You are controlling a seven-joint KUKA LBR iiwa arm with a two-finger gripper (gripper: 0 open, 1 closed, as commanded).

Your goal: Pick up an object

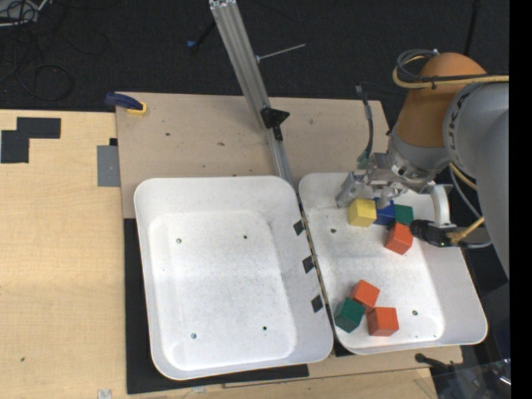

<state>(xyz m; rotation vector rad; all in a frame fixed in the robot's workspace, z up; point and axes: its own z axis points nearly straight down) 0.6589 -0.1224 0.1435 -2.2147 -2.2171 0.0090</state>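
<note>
My gripper [366, 198] hangs over the far part of the right bin [453, 322], open, its fingers spread just above a yellow block [362, 214]. Nothing is between the fingers. Right of the yellow block lie a blue block [385, 215] and a green block [403, 214], partly hidden by the gripper. An orange block [398, 238] lies just in front of them. Near the bin's front sit another orange block [365, 293], a dark green block [350, 315] and a third orange block [382, 320].
The left bin [166, 223] lies alongside, parted from the right one by a ridge with black clips [307, 263]. A slanted metal rail [246, 65] rises behind the bins. The arm's orange band [432, 106] and grey body fill the right side.
</note>
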